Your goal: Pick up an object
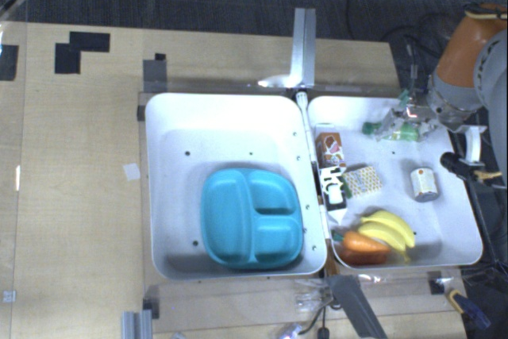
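Right bin | glossy curved bananas | tool perhaps touching crinkly green wrapper

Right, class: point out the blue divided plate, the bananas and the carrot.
blue divided plate (252,217): camera view, on its centre ridge.
bananas (386,229): camera view, middle of the bunch.
carrot (363,245): camera view, its orange body.

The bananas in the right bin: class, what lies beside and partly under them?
An orange carrot-like item lies against the bananas on their near-left side, its upper edge tucked beneath them. Whatever else is under the bananas is covered.
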